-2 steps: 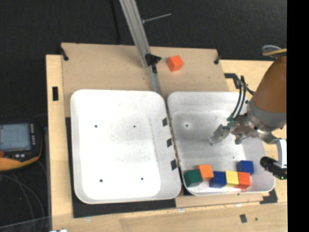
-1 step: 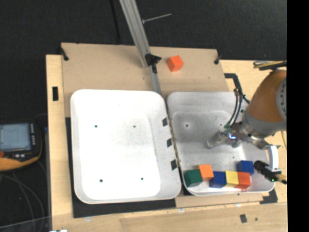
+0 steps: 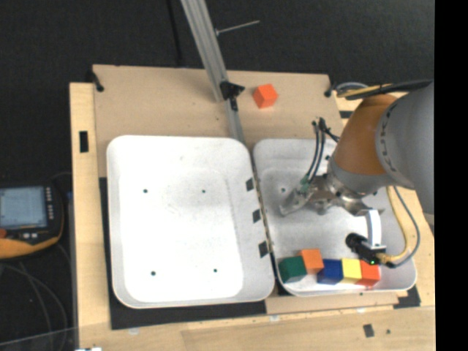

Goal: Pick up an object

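End effector (image 3: pixel 292 202) low over the right bin (image 3: pixel 285 159), coloured blocks (image 3: pixel 330 268) along its near wall.

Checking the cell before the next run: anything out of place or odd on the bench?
One orange cube sits on the bare board behind the bins, outside both. The other blocks, green, orange, blue, yellow and red-orange, crowd the right bin's front edge. No spill or damage shows.

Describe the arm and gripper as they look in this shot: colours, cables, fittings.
The arm is bulky, rounded and grey, with a broad orange band above the wrist. Dark cables loop beside the wrist, and another runs past a white fitting. The gripper is small, metallic grey.
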`<state>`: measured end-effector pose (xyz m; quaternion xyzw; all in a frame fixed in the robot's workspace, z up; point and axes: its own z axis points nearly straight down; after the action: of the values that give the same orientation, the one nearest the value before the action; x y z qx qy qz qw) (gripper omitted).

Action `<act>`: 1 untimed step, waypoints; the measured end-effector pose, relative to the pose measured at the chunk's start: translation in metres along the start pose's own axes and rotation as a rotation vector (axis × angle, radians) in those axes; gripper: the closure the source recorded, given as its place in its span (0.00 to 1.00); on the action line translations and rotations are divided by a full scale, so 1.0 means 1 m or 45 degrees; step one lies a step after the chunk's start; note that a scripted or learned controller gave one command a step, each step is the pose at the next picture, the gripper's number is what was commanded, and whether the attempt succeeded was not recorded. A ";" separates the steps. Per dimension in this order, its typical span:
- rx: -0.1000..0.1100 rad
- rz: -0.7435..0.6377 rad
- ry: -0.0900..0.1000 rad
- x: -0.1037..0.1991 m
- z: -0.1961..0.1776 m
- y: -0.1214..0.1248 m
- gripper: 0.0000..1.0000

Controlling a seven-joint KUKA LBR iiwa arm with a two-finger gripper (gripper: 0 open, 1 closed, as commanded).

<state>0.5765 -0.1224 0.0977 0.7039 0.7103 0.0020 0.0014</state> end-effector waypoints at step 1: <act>-0.003 0.016 -0.003 -0.006 -0.011 0.000 1.00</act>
<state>0.5760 -0.1283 0.1087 0.7083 0.7060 0.0021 0.0031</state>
